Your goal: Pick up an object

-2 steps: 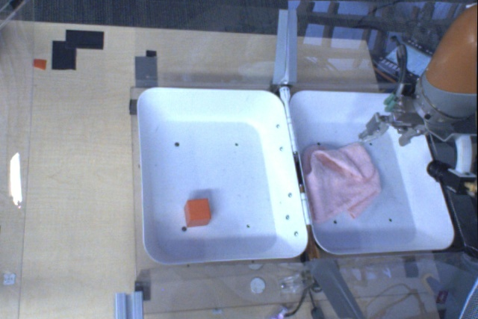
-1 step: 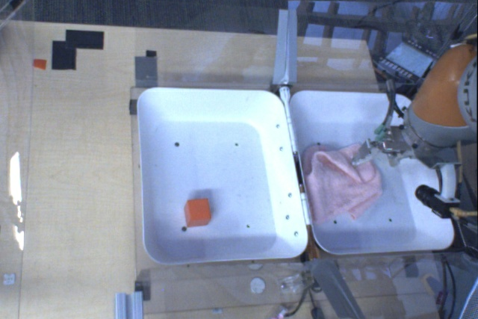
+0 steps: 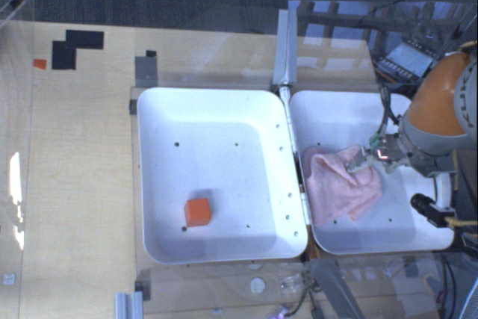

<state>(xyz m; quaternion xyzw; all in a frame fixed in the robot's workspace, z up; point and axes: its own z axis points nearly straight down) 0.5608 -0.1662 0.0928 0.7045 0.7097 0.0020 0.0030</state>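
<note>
Much of the arm point(image 3: 441, 104) was cut off at the right side of the view, so I could make out little beyond its orange band and grey wrist. The hand point(image 3: 371, 155) hung low over the right bin point(image 3: 328, 112), right at the upper right edge of the pink cloth point(image 3: 340, 183), and it was small and cluttered with fittings; whether it was released or clenched I could not tell, nor whether it truly had any cloth pinched. A fold of the cloth seemed to rise toward it, touching or nearly so.

Two shallow white bins sat side by side on the pale wooden worktop point(image 3: 75, 175). The left bin point(image 3: 157, 116) held one orange block point(image 3: 198, 212), lying near its front edge, left of the middle, well apart from everything else. The right bin held the one crumpled pink cloth, bunched against its left wall and spreading toward the centre.

Beyond the bins, near the far left corner of the worktop, lay black stepped shapes point(image 3: 75, 47) and a small orange square point(image 3: 39, 64), flat on the surface. At the far right corner, a tangle of cables and a dark device point(image 3: 407, 60) showed behind the arm, hard to read
</note>
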